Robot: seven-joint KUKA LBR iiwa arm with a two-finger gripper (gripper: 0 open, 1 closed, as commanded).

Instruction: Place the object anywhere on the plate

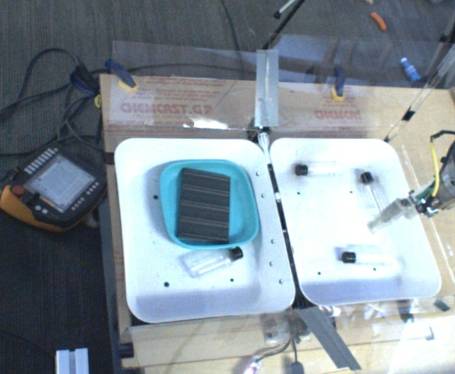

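Gripper, state unclear, hovers right of capped vial, far from plate.

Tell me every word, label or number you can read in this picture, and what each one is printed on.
Red lettering on the cardboard panel behind the left bin: upside down and blurred, not readable.
A shorter red print on the same panel, behind the right bin: also upside down and blurred.
Screen of the handheld pendant left of the bench: too small to read.
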